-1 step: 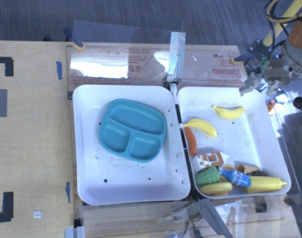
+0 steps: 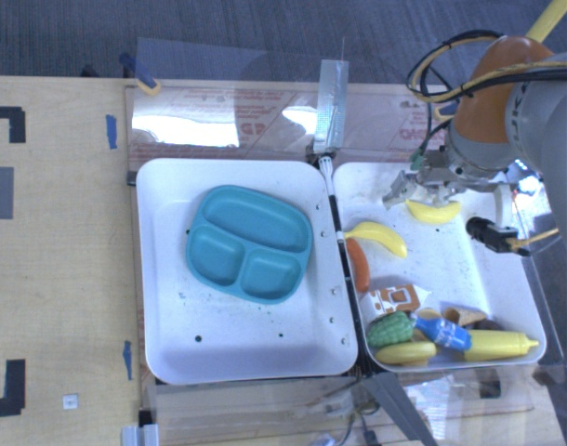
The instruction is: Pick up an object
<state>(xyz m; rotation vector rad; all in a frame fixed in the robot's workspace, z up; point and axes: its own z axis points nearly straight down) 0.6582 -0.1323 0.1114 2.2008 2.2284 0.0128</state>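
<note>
End effector (image 2: 423,191) is low over the back of the right bin (image 2: 493,277), fingers spread and pointing toward the left. Nothing sits between them. A small yellow piece (image 2: 434,213) lies just below the fingers, close to touching; can't tell if there's actual contact.

Other items in the right bin: a banana (image 2: 379,237) nearer the front and left of the end effector, an orange carrot-like piece (image 2: 359,264) against the divider, a small carton (image 2: 395,299), then a cluster at the front edge with a green piece (image 2: 390,329), a blue piece (image 2: 445,333) and a long yellow piece (image 2: 497,344). All well apart from the fingers.

Left bin (image 2: 172,323) carries a blue compartment tray (image 2: 249,243), upright, roughly centred.

Both bins sit side by side on the wooden counter (image 2: 56,277), with a clear panel (image 2: 228,119) behind them and dark floor beyond. Blue tape marks on the counter at left.
</note>
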